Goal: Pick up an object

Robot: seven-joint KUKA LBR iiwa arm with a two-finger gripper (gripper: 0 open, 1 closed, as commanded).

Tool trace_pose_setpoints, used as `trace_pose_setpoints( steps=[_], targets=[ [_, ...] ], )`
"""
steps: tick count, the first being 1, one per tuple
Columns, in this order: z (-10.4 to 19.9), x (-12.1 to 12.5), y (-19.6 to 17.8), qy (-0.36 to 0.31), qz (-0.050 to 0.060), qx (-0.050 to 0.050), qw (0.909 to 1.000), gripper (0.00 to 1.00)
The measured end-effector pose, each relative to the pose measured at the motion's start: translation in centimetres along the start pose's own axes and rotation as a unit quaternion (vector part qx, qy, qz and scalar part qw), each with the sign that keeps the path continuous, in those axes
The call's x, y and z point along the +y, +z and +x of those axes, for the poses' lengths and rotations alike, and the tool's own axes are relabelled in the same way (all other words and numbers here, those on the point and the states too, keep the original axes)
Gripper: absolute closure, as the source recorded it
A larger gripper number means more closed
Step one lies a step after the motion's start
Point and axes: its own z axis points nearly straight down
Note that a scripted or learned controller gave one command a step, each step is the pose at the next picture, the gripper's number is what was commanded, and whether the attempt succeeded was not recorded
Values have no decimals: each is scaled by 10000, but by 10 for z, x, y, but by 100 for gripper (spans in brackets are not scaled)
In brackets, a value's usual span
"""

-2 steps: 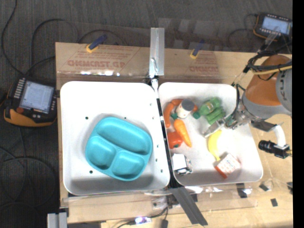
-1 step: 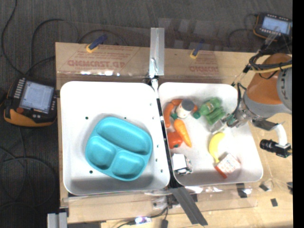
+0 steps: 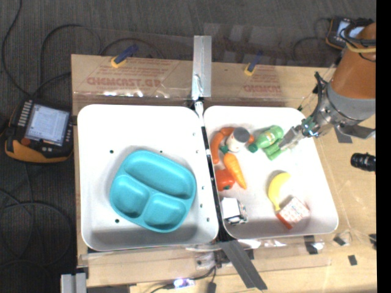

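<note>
My gripper (image 3: 289, 140) reaches into the right bin (image 3: 317, 163) from the upper right, its tip right against a green bottle (image 3: 267, 140) lying in the bin's upper middle. Left of the bottle lie a small grey-and-white piece (image 3: 237, 137) and an orange-red toy (image 3: 221, 135). Below them are an orange carrot (image 3: 234, 169) and a red pepper (image 3: 224, 179). A yellow banana (image 3: 277, 187) and a red-and-white carton (image 3: 293, 212) lie at the lower right. A small white-and-grey object (image 3: 233, 211) rests at the lower left.
The left bin (image 3: 98, 133) holds a teal divided plate (image 3: 154, 190). A metal post (image 3: 201, 60) stands behind the divider between the bins. A handheld controller (image 3: 41, 132) lies on the floor at far left, with cables around it.
</note>
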Motion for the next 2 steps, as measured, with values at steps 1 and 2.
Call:
trace_pose_setpoints(
  steps=[1, 2],
  targets=[
    [-6, -9, 92, 243, 11, 1, 9997, 100],
    [-50, 33, 6, 646, 4, -12, 9979, 100]
  ],
)
